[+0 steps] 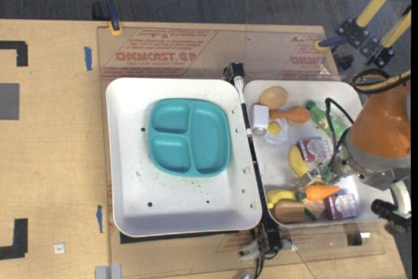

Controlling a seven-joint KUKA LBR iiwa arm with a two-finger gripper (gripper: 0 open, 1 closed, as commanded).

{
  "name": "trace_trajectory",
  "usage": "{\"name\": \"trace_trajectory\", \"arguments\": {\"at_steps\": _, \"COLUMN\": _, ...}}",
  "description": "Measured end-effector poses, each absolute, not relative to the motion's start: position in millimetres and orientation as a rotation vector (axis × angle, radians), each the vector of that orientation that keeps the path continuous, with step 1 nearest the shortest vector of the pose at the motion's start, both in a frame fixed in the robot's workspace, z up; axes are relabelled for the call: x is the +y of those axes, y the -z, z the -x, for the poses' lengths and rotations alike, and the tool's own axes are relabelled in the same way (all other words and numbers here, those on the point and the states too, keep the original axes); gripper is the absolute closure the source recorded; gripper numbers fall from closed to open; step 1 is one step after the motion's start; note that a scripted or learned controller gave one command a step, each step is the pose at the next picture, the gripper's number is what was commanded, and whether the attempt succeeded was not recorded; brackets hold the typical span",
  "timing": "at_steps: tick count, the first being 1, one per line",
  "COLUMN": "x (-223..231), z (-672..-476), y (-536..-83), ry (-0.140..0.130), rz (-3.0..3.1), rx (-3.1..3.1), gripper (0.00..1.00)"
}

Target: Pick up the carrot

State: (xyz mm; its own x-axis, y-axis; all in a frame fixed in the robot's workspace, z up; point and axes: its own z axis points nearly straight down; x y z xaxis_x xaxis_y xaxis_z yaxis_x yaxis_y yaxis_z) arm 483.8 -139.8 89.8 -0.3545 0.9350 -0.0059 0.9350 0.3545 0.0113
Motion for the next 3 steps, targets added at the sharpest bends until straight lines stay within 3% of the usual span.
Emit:
{"name": "trace_trajectory", "arguments": {"at_steps": 1, "x": -122.3, "z": -484.1, "y": -89.8, "ry": 0.001, "rz": -1.396, "rx": 2.794, "gripper": 0.00}}
{"name": "trace_trajectory", "arguments": {"at_steps": 2, "x": -123.3, "z": -489.3, "y": -102.6, "ry": -0.006, "rz": -1.390, "rx": 2.772, "gripper": 1.00}}
{"name": "trace_trajectory", "arguments": {"at_steps": 3, "x": -103.6, "z": -485.2, "y": -91.8, "ry": -0.004, "rz": -1.721, "rx": 2.597, "gripper": 1.00}}
